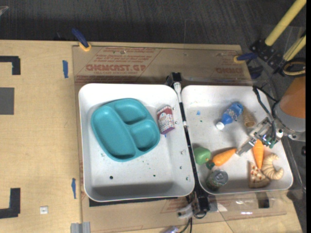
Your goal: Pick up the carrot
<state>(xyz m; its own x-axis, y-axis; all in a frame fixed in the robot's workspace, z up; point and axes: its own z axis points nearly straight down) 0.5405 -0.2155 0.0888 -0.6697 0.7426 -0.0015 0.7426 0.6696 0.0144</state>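
Pincer [261, 139] low in right bin [204, 98], grip state unclear. Two carrots here: one [224, 156] mid-bin by the green toy [201, 155], another [258, 153] under the pincer. Risk: clutter deflects the grasp.

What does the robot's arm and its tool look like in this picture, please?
At the view's right edge the arm shows a broad orange band above a grey, rounded wrist. The tool is small, metallic and silvery grey, with dark cables looping beside it.

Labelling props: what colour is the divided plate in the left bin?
Teal-blue all over; the divided plate shows plainly in the camera view.
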